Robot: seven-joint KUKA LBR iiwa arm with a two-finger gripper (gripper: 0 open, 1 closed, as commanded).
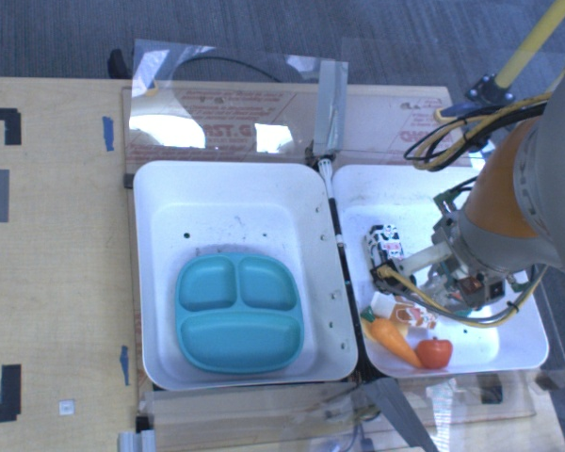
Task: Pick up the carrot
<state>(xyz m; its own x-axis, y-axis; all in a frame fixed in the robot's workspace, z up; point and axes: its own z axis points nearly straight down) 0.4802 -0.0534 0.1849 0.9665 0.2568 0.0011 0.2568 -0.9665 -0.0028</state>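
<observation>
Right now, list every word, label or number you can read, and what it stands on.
Red print on the cardboard, left part: blurred, broken by glare, unreadable.
Red print on its right part: too small to read.
No other text can be made out.

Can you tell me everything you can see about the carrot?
The carrot is bright orange and smooth, like a plastic toy, with a little green bit at its thick end. It lies flat on its side in the right-hand bin, near that bin's lower left corner in the picture. Its thin tip points to a red tomato and seems to touch it. A small white and orange thing sits close against its upper side.
</observation>
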